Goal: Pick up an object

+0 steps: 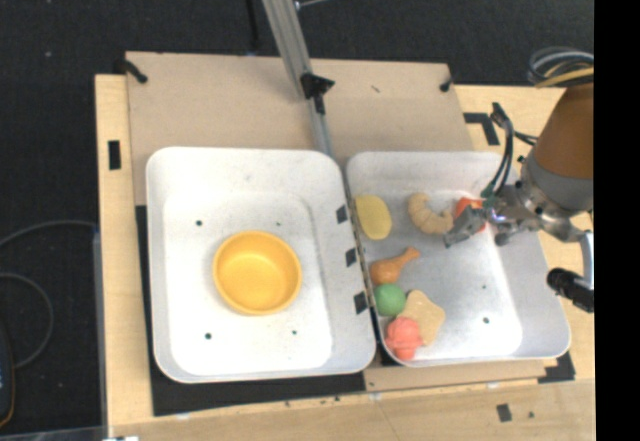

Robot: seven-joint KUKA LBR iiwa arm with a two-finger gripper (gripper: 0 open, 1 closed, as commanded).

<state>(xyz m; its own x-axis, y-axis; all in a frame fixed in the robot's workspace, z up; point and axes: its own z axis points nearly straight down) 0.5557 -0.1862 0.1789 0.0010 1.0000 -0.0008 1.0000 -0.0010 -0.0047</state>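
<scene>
My gripper hangs over the upper middle of the right bin, reaching in from the right, and looks open with bin floor showing between its two dark fingers. A small red object lies just above the left finger, touching or nearly touching it. A tan curved pastry sits just left of that. Further left lie a yellow oval, an orange drumstick, a green ball, a tan bread slice and a pink-red fruit.
The left bin holds a yellow bowl. A slanted metal pole runs down to the gap between the bins. The lower right floor of the right bin is bare.
</scene>
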